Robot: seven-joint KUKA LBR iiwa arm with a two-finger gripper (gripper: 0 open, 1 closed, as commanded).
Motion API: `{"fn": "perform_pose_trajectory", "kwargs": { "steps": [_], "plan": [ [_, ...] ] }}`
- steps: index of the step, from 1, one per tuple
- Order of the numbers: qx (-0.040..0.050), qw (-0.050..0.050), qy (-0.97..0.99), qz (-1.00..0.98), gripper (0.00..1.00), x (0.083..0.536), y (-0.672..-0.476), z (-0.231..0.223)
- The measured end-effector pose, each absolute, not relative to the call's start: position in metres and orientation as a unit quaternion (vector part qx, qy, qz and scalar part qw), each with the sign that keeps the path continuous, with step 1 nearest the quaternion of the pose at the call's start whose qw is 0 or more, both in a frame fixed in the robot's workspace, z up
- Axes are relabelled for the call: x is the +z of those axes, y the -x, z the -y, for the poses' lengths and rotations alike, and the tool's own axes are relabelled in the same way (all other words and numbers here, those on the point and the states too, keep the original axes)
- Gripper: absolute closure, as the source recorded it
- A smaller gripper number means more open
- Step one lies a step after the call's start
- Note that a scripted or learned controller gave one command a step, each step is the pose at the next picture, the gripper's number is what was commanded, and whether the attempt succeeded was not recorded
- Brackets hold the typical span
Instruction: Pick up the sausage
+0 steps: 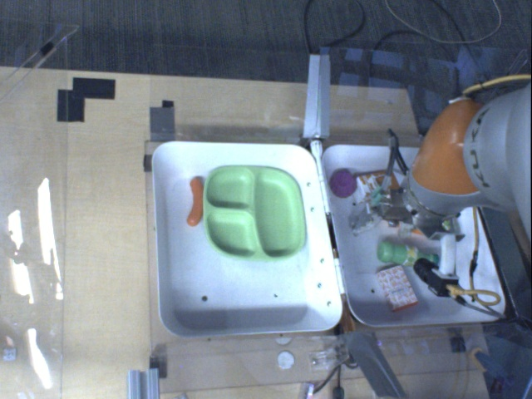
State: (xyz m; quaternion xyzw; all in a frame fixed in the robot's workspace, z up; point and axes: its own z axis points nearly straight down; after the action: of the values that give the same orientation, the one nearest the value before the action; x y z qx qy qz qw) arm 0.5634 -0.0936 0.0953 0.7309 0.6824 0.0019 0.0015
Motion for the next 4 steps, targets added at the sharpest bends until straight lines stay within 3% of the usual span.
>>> {"fn": "perform_pose_trajectory", "kwargs": {
  "steps": [1, 2, 3, 4],
  "plan": [
    [0.0043, 0.003, -0.731, -0.682, 1.00, 0.107, -0.566, 0.093],
    [0.0026, 0.002, -0.697, -0.717, 1.00, 0.185, -0.501, 0.047],
    [0.0029, 0.003, -0.722, -0.691, 1.00, 0.231, -0.489, 0.037],
    [0.0009, 0.000, -0.940, -0.342, 1.00, 0.184, -0.493, 0.043]
  ]
}}
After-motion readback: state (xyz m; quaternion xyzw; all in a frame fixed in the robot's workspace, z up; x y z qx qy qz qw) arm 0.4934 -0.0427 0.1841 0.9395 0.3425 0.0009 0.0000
